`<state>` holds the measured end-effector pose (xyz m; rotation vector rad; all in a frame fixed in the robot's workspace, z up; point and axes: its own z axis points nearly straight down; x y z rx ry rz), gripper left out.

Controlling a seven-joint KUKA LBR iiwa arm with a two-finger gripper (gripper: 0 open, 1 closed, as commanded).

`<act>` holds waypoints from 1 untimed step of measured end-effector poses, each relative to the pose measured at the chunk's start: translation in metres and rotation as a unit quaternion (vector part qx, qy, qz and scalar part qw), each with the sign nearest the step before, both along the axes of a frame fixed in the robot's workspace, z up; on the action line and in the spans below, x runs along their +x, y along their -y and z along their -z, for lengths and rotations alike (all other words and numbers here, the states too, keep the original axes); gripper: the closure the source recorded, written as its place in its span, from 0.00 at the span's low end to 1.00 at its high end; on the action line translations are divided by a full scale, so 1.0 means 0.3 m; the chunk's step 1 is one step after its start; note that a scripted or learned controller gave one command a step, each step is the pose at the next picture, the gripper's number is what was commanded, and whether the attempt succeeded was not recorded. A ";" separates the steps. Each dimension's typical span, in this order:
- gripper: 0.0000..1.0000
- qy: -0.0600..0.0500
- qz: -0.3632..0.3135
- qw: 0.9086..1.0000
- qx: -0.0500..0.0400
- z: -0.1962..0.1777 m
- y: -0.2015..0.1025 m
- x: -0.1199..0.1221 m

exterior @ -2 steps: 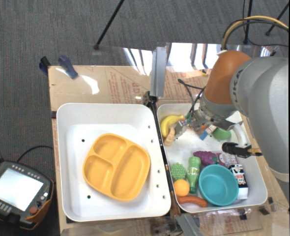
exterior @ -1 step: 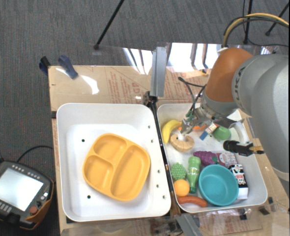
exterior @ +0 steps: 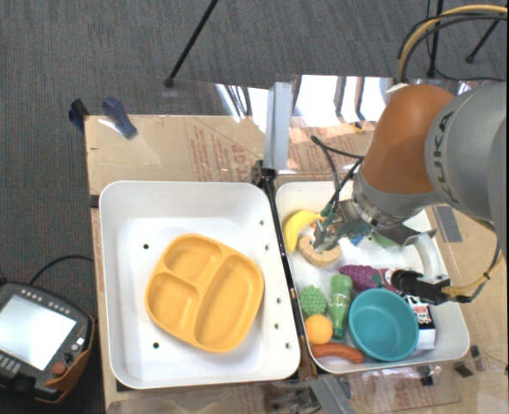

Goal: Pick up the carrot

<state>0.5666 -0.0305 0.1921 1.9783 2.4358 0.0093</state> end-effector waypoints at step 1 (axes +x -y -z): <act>1.00 -0.007 0.120 0.993 -0.001 -0.068 -0.254 -0.269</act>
